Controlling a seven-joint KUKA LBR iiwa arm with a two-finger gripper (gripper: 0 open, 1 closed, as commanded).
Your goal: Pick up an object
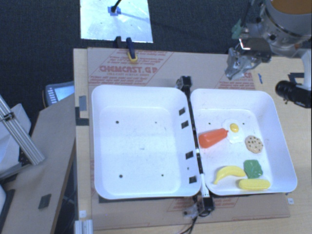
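Note:
The right bin (275, 111) holds several toy foods. An orange carrot (213, 138) lies near the bin's left wall, with a fried egg (234, 129) just to its right. A round cookie (253, 144) sits right of the egg. Along the front lie a yellow banana (229, 173), a green piece (253, 168) and a yellow corn cob (254, 184). My gripper (238, 68) hangs above the bench behind the right bin's back rim, well away from all the foods, and I see nothing in it.
The left bin (141, 94) stands beside the right one, with black clips along the shared wall (189, 140). A metal sheet (116, 13) lies at the back left, and a clamp (130, 50) sits on the board's far edge.

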